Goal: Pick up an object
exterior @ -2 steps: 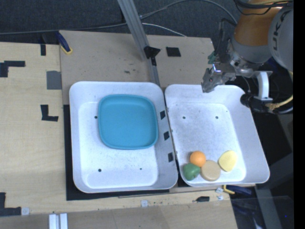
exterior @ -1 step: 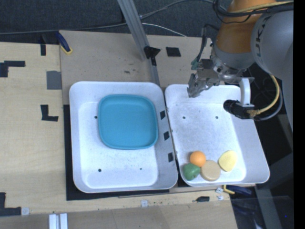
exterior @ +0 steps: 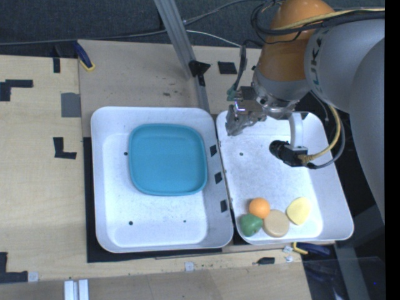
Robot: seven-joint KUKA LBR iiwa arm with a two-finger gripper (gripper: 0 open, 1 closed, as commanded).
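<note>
**Right bin, near corner to far rim**

Nearest: green piece (exterior: 250,224), orange ball (exterior: 259,207), tan disc (exterior: 276,224), yellow piece (exterior: 299,210), clustered (touching) in right bin (exterior: 325,167). Beyond, left: blue plate (exterior: 167,159). Farthest: gripper (exterior: 237,124), finger state unreadable, nothing visibly gripped.

Robotics lab test cell: plain wooden bench (exterior: 37,167) marked with black tape strips (exterior: 61,147), two shallow white plastic bins (exterior: 109,230), loose black cables (exterior: 212,8), slanted aluminium camera post (exterior: 178,36), big grey-and-orange industrial arm (exterior: 325,42).
</note>
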